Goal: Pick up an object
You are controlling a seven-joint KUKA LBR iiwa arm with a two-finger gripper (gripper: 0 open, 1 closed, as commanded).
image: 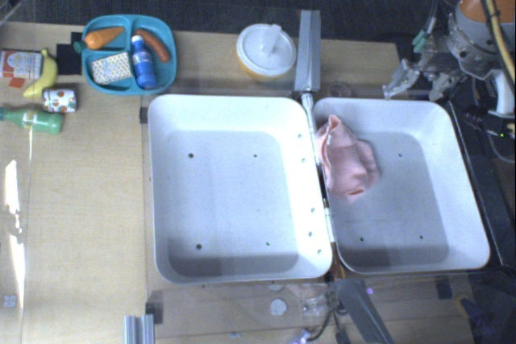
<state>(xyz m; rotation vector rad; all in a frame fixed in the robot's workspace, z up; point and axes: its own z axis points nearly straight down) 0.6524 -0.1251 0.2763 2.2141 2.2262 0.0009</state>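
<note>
Pink crumpled cloth point(347, 159) lies in your right bin point(419, 254), against the divider wall, its long axis running from the far edge toward the near one. Your gripper point(419, 82) hangs beyond that bin's far rim, fingers spread and holding nothing.

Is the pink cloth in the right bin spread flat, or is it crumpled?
Crumpled. The pink cloth is bunched into a lump with folds and a raised peak, lying against the left wall of the shallow white right bin.

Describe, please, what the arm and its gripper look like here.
The arm is grey metal with an orange band above the wrist. Thin cables run along it, one yellowish. The gripper is a small silvery metal piece with slim fingers.
</note>
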